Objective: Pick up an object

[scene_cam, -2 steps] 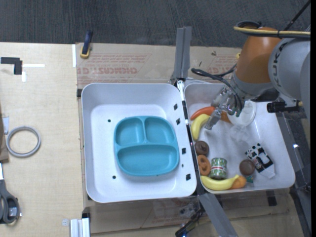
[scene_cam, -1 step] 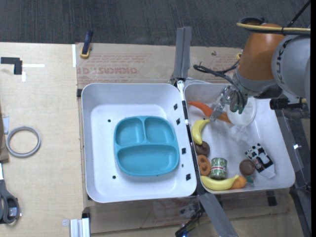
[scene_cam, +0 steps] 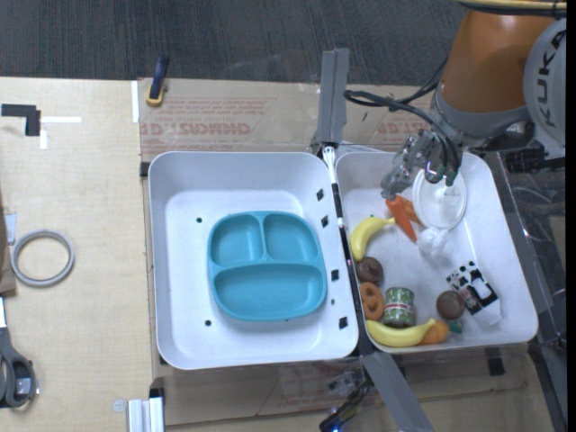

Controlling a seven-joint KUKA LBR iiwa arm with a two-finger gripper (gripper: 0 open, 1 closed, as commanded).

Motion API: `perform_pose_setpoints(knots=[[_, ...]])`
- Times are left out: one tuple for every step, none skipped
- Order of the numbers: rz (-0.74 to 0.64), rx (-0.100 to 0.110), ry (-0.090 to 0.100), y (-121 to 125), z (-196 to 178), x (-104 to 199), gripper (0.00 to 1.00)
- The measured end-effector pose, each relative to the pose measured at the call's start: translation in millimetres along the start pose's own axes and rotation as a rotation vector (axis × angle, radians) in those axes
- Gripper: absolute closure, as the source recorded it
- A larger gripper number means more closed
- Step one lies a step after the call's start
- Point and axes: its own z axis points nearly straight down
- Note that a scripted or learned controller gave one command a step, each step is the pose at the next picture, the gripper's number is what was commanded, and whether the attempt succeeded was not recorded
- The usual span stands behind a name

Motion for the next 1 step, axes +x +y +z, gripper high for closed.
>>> perform_pose_setpoints(knots=[[0.000, 0.000, 0.001, -0.2, 0.3, 0.1, 0.00]])
